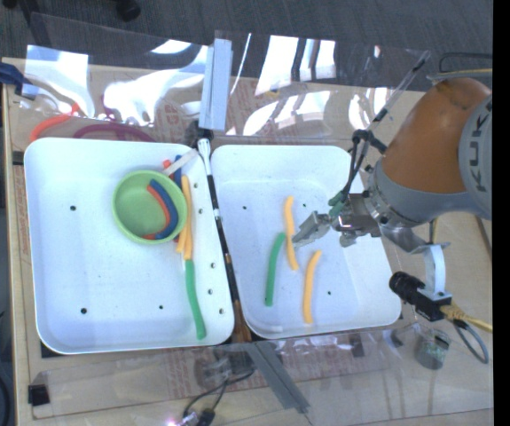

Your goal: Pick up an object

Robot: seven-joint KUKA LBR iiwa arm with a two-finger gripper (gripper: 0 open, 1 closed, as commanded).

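Over the right bin (361, 162) the gripper (315, 229) hovers – fingers seemingly spread, holding nothing – beside an orange stick (289, 229).

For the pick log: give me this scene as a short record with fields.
left bin: green bowl, long green stick, orange stick by the bowl
right bin: two orange sticks, green stick
tool: over the right bin, beside the upper orange stick
held: nothing seen between the fingers
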